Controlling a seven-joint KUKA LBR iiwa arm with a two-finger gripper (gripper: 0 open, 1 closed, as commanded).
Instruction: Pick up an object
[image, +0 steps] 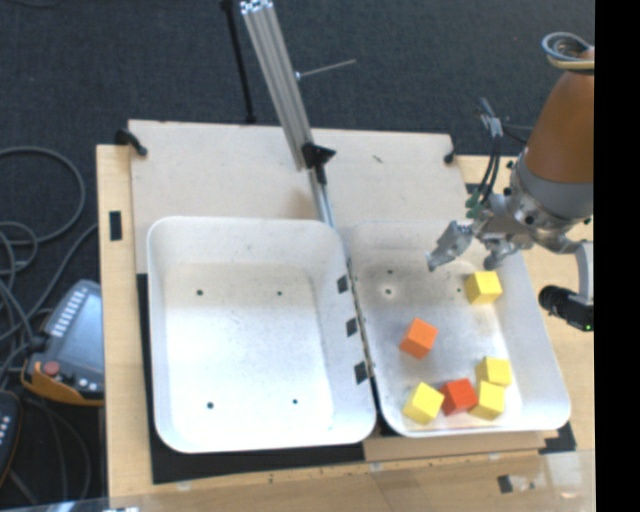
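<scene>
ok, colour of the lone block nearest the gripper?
Yellow. The block sits in the right bin just below the gripper, clearest in the camera view.

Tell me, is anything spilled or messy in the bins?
Nothing is spilled. All the blocks sit inside the right bin: a yellow block near the gripper, an orange block in the middle, and a jumbled cluster at the front.

Two bins are sitting side by side on the bench (220, 170). Six blocks are lying in the right bin (530, 330): one far (483, 287), one central (419, 338), four clustering near (462, 395).
</scene>
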